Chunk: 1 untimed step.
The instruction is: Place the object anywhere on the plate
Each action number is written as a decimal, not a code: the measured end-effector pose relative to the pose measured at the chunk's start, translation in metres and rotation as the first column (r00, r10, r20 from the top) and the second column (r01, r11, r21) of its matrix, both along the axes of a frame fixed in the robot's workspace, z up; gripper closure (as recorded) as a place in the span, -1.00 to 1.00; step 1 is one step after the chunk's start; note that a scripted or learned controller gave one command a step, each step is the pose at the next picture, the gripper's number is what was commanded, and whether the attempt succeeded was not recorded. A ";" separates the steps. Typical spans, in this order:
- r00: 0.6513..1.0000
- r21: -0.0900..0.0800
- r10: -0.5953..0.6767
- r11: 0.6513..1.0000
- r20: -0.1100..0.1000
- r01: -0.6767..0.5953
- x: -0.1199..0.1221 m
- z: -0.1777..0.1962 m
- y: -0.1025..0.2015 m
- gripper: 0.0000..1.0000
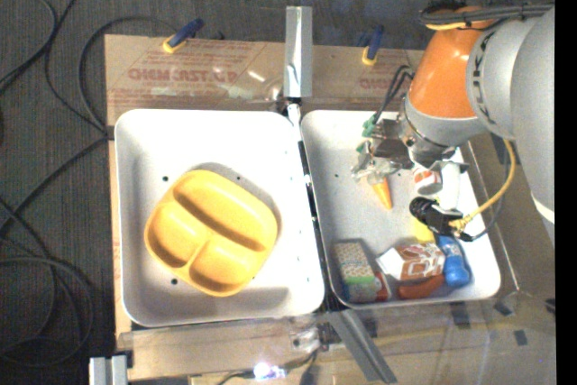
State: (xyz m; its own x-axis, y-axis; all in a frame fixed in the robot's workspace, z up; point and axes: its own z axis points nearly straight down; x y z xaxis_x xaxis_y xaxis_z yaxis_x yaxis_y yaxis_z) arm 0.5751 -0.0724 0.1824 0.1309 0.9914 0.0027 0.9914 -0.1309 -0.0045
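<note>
The object here looks to be the little orange carrot [384, 190]. It sits in the upper middle of the right bin [335, 203], pointy end down, with its top tucked right under the gripper [373, 160]. So my read is that we're at the pick-up step: either about to grab or just grabbed, and nothing has gone over to the plate yet.

The yellow plate [212, 230] is a three-section one. It sits tilted in the middle of the left bin [135, 158], well apart from the carrot, with the wall between the two bins in the way.

What the next move needs, I'd guess, is a firm hold on the fat end of the carrot and a lift high enough to clear both bin rims. After that it's a carry across to the left and a drop on any section of the plate, so the aim doesn't have to be fussy.

The annoying part is that I can't tell whether the gripper is spread or clamped. The wrist and arm [451, 86] loom over it and the tip is a dark jumble from this angle. There's a green bit [368, 127] just above the gripper that could be the carrot's leaves or something else, too small to say. I also can't tell whether the carrot is resting on the bin floor or hanging.

The clutter along the bin's near edge, a box [354, 270], a carton [413, 262] and a blue thing [456, 267], is packed together and hard to identify.
</note>
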 end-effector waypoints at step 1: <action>0.976 -0.003 0.217 0.976 0.000 -0.217 -0.039 0.000 0.053 1.00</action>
